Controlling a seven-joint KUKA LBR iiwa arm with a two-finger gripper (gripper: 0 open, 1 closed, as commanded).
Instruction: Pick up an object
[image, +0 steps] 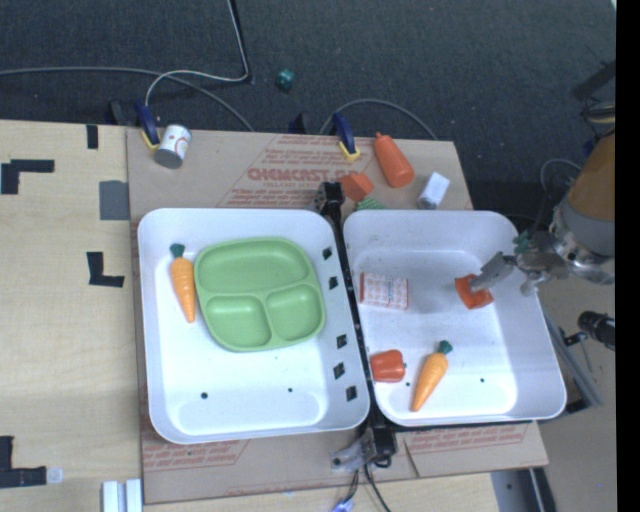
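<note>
Gripper (484, 280) fingers pinch a small red block (473, 293) low in the right bin (500, 400), lift still to come.

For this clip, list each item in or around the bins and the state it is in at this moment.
end effector: low over the right bin, at a small red-orange block
red-orange block: in the right bin, at the end effector's tip
right-bin carrot: lying flat, tilted
red pepper piece: resting on the bin floor
patterned packet: lying flat
green divided plate: upright in the left bin
left-bin carrot: lying beside the plate
</note>
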